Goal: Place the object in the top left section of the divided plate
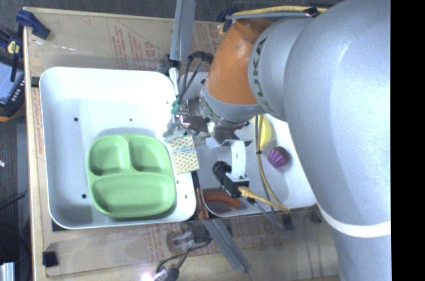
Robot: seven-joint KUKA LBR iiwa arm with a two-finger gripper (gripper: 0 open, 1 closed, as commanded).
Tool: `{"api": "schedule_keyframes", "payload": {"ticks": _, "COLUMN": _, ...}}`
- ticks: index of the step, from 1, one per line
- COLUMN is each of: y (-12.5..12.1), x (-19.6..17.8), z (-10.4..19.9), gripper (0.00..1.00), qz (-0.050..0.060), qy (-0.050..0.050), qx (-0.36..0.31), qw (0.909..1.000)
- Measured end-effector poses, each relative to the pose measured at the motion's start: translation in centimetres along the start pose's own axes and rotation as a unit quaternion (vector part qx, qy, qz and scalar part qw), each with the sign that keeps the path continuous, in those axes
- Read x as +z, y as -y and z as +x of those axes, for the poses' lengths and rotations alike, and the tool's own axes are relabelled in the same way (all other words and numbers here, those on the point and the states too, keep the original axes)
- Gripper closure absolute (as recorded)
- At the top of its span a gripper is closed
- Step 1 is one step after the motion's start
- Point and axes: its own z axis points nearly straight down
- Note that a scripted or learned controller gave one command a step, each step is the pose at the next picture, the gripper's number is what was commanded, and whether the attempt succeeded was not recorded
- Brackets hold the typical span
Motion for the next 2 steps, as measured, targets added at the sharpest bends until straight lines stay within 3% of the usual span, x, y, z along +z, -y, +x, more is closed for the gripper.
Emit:
{"api": "schedule_keyframes", "payload": {"ticks": 1, "y": 6.2, "x": -2.8, "z": 5.4, "gripper": 1.0, "qz": -0.001, "qy": 0.001, "qx": 0.017, "qw": 0.9999}}
{"api": "schedule_keyframes", "payload": {"ticks": 2, "y": 2.5, "x": -3.1, "z": 14.5, "gripper": 1.0, "qz": -0.001, "qy": 0.001, "qx": -0.006, "qw": 1.0}}
